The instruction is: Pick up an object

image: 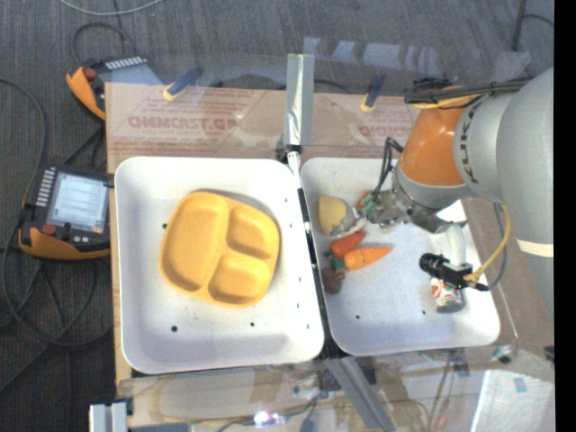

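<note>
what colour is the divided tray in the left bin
Yellow; the divided tray shows clearly in the camera view.

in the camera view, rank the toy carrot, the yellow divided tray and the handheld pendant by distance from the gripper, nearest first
From the gripper, in the right bin:
1. Toy carrot, right bin, just below the gripper in the picture.
2. Yellow divided tray, centre of the left bin.
3. Handheld pendant, on the floor beyond the left bin's far edge.

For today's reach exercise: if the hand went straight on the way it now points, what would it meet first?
Most likely the red pepper, just beyond the hand, with the carrot close behind it. Depth is hard to judge from above.
</note>
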{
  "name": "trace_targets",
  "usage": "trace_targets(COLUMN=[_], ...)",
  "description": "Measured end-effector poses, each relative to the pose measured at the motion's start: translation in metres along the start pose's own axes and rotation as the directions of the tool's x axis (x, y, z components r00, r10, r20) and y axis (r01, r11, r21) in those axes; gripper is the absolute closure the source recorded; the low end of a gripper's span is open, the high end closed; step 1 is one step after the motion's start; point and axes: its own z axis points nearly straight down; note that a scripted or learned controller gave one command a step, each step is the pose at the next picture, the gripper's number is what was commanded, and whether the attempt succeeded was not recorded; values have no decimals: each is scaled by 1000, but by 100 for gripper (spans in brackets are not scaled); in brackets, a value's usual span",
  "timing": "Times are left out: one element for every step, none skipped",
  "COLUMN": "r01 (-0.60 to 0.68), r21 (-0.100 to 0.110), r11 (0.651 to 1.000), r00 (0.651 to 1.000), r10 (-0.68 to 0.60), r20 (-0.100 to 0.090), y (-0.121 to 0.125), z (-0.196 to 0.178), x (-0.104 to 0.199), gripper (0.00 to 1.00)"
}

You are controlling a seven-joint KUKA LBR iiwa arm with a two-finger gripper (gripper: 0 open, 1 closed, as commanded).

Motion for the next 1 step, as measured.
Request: trace_targets(r01=[0], r21=[-5], r11=[1000], r00=[1000], r10=[0], r20=[-2], y=[2], z=[-10], x=[0], gripper=[100])
